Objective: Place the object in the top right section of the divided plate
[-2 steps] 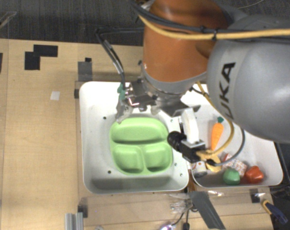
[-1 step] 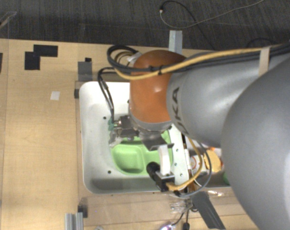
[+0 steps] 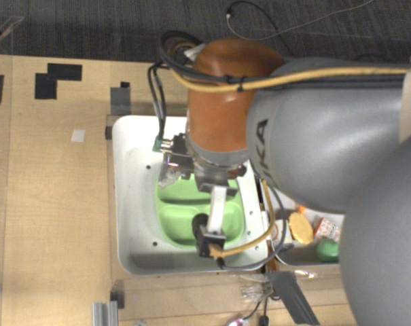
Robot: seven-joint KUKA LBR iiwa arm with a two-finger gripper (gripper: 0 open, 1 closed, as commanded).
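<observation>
A green divided plate (image 3: 181,216) lies in the left white bin (image 3: 134,202). The arm's orange band and wrist hang right over it and cover much of its upper half. My gripper (image 3: 172,171) shows as a metal part at the wrist's left edge, above the plate's upper left area. I see nothing held in it. The plate's top right section is hidden beneath the wrist.
The right bin (image 3: 307,255) is mostly covered by the grey arm. In the visible strip lie a yellow-orange item (image 3: 301,228), a red-and-white packet (image 3: 327,230) and a green item (image 3: 327,250). The wooden bench (image 3: 49,202) spreads to the left.
</observation>
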